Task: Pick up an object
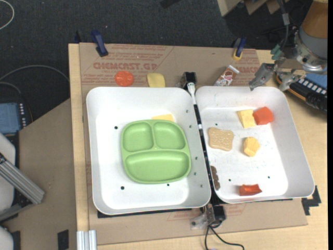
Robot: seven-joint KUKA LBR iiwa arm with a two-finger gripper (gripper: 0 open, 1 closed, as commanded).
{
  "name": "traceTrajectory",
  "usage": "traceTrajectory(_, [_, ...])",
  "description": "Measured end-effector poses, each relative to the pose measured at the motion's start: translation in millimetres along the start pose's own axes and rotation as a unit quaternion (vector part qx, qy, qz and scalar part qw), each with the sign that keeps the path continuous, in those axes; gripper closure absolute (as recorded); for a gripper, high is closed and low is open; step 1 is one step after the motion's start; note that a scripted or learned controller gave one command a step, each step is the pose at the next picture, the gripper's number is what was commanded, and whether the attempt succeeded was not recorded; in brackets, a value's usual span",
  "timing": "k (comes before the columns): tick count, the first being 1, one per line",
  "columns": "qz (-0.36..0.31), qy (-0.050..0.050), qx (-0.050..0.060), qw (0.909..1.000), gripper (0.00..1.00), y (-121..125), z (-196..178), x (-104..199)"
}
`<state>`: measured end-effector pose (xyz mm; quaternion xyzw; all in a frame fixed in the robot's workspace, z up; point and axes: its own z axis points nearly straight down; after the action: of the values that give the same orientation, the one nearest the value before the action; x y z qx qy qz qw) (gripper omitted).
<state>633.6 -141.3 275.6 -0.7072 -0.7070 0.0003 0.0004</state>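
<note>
The right bin [291, 139] holds several toy foods: a yellow block [246, 117] touching an orange-red block [263, 115], a toast slice [221, 138], a yellow wedge [251, 146] and a flat red piece [250, 189] near the front wall. My gripper [272, 78] hangs over the bin's far rim at the upper right, above and behind the orange-red block. Its fingers are spread open with nothing between them.
The left bin [101, 139] carries a green divided plate [155, 151] with a pale yellow piece [163, 118] behind it. Behind the bins on the cardboard lie an orange disc [124, 78], a yellow piece [155, 80] and a small packet [225, 77]. Blue clamps [99, 42] grip the far edge.
</note>
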Motion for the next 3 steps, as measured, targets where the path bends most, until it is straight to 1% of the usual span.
traceTrajectory(1, [0.004, 0.0, 0.006, 1.0, 0.0, -22, 117, -80])
traceTrajectory(2, [-0.003, 0.005, -0.001, 1.0, 0.0, 9, 190, -77])
traceTrajectory(3, [-0.004, -0.001, 0.009, 1.0, 0.0, 31, 190, -31])
